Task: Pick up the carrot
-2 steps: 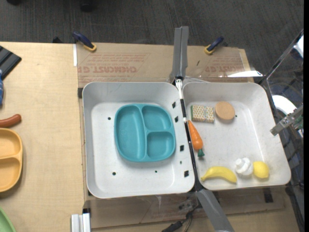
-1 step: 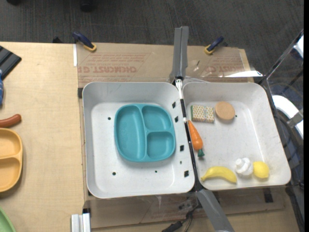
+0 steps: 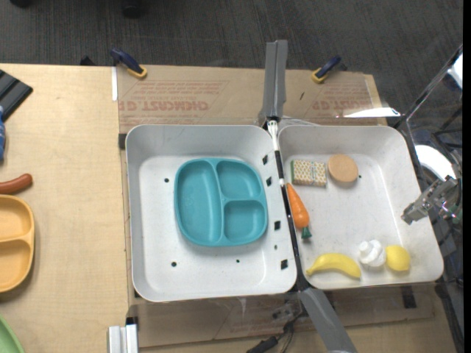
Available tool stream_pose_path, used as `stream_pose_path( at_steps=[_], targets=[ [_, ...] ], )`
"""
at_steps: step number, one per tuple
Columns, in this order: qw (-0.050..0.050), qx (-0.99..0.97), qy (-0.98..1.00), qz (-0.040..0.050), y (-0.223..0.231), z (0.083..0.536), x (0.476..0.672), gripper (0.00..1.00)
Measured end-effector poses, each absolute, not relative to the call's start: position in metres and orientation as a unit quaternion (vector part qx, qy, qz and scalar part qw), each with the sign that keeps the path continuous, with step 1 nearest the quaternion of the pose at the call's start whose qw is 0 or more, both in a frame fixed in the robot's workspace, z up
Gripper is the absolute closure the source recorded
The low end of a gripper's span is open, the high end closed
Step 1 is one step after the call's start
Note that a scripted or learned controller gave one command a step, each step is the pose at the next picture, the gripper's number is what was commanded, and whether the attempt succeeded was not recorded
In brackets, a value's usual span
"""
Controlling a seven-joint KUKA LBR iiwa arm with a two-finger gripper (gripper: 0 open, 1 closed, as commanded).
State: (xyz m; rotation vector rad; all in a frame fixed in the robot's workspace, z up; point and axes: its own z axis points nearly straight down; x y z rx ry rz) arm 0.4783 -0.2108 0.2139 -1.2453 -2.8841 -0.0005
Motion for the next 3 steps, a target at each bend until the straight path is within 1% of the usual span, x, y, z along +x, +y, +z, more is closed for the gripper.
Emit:
stream_pose_path(
  at_steps=[1, 2, 3],
  targets=[
    [-0.002, -0.399, -0.917, 0.0002, -0.218, 0.275, 0.479, 1.00],
    [-0.001, -0.345, -0.939, -0.0001, -0.201, 0.216, 0.479, 1.00],
    [-0.002, -0.351, -0.936, 0.0001, -0.222, 0.251, 0.479, 1.00]
  ],
)
